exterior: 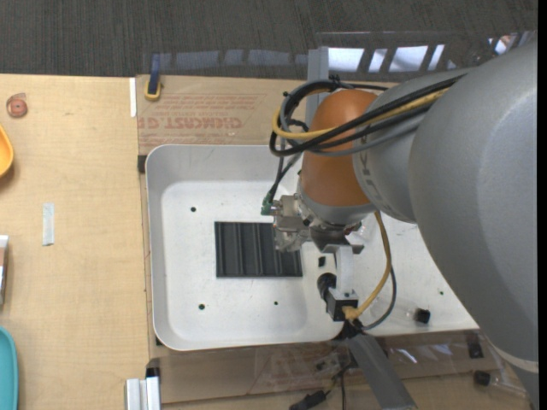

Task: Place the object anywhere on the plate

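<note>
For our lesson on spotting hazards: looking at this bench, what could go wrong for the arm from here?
1. The arm covers much of the white bin, so the camera may miss a failed grasp.
2. Loose yellow cables hang beside the gripper and might snag.
3. The gripper hangs over the dark ribbed plate; descending further could strike it.

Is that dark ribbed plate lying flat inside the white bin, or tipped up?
Flat. The dark ribbed plate lies level on the floor of the white bin, its right end hidden under the gripper.
</note>
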### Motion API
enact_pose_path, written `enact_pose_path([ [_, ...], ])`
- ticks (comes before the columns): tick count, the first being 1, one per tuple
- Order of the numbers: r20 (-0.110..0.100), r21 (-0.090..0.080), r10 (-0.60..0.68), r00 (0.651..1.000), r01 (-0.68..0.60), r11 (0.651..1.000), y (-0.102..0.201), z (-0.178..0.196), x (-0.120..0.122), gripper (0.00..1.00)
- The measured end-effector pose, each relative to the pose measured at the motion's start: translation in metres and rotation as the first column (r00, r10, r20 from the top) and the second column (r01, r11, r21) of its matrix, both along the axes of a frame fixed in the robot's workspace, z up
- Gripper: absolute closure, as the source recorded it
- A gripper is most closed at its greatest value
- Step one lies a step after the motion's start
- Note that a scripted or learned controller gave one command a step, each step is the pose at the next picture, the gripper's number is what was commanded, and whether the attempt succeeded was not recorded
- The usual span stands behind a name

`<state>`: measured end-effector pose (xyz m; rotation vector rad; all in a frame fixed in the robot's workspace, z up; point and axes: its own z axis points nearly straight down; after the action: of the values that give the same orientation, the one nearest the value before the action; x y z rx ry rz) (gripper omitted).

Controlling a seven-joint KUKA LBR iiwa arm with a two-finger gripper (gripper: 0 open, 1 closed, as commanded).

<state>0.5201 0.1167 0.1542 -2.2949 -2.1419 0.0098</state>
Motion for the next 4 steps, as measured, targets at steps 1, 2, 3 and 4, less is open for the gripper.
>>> enact_pose_path([
  [1,0.004,-0.001,-0.026,1.0,0.026,1.0,0.024,0.109,0.067,1.0],
  [2,0.001,-0.001,0.05,0.999,-0.05,0.999,0.078,0.09,0.047,1.0],
  [3,0.001,-0.001,0.05,0.999,-0.05,0.999,0.078,0.09,0.047,0.0],
  [4,0.006,-0.002,-0.695,0.719,0.695,0.719,0.111,0.088,0.08,0.0],
])
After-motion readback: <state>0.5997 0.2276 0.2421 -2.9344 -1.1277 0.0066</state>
